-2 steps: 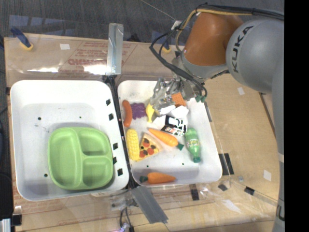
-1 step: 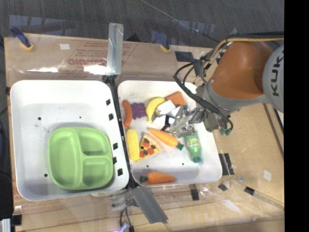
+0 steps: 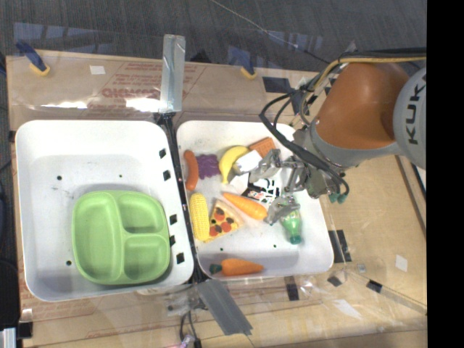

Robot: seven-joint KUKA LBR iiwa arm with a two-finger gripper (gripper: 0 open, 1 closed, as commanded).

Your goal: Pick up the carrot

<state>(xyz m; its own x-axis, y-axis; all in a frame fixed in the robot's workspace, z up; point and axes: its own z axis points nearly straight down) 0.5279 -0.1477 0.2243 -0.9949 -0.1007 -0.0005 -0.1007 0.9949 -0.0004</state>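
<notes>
I see the grey arm with its orange band (image 3: 362,107) at right, its two-finger gripper (image 3: 279,183) above the right white bin (image 3: 319,256); finger state I can't tell. The orange plastic carrot (image 3: 245,206) lies mid-bin: probably light, rigid, slick. I'd pinch across its thick middle.

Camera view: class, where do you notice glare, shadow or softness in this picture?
Camera view: glare streaks the clear plastic sheet behind the bins; soft shadow lies along the left bin wall and beneath the arm; the gripper looks slightly soft; the green tray is evenly lit.
</notes>
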